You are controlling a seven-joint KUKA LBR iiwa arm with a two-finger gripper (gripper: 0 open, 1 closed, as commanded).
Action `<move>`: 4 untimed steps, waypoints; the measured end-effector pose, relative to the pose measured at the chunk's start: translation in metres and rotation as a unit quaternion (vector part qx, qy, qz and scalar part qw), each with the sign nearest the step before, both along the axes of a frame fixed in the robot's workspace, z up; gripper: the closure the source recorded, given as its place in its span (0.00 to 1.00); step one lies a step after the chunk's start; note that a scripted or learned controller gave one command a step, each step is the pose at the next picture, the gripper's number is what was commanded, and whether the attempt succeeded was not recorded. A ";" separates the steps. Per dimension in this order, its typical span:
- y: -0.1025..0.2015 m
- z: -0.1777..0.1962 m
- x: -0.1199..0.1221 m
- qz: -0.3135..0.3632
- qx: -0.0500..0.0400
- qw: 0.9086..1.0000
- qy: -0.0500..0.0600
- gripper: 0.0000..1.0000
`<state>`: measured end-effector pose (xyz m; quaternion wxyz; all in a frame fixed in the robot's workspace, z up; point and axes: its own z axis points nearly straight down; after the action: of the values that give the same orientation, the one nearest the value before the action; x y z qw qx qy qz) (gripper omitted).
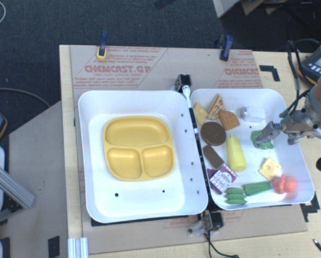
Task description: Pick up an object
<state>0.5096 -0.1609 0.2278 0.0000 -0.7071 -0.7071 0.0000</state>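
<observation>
My gripper (272, 131) reaches in from the right over the right bin (296, 153), low at its right side. A small green object (260, 139) lies right at the gripper's tip; whether it is gripped is unclear. Left of it lie a yellow bottle (235, 152), a brown round disc (213, 134) and a waffle piece (228, 120). A cheese slice (270, 169) and a red-pink fruit (285, 184) lie below the gripper.
The left bin (90, 160) holds a yellow divided plate (138, 147). A brown bar (213, 156), a purple packet (222, 179), a green pea pod (235, 196) and a green vegetable (257, 187) sit at the right bin's front. A pale, clear item (252, 113) lies near its back.
</observation>
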 end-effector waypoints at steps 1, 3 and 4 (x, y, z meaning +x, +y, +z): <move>0.006 -0.049 -0.009 0.000 0.001 1.000 0.002 0.00; 0.012 -0.145 -0.005 0.000 0.001 1.000 0.002 0.00; 0.011 -0.133 -0.005 -0.001 0.000 1.000 0.000 1.00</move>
<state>0.5049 -0.1494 0.0948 -0.0001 -0.7078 -0.7064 -0.0002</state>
